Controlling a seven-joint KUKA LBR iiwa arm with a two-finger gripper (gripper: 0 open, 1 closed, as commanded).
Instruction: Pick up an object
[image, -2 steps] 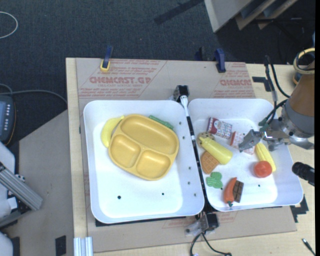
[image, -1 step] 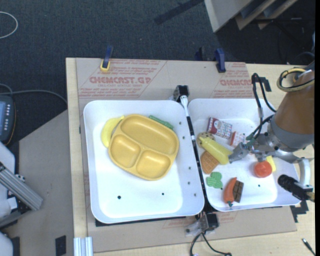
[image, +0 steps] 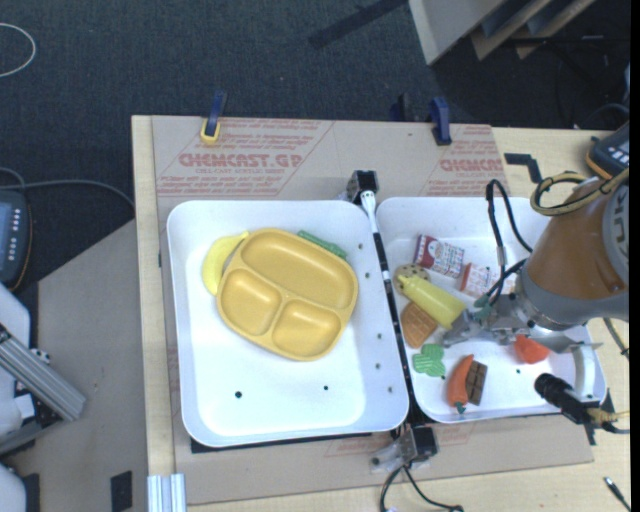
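The metal hand (image: 480, 318) hangs low in the right bin (image: 500, 400); whether it is open or closed I cannot tell. Its tip is just beside a smooth yellow bottle (image: 432, 296), which lies tilted by a tan wedge (image: 418, 325). Near it lie a green leafy piece (image: 430, 360), an orange carrot (image: 459, 380), a red-white packet (image: 442, 258). The left bin (image: 250, 410) holds a glossy yellow divided tray (image: 285, 292).
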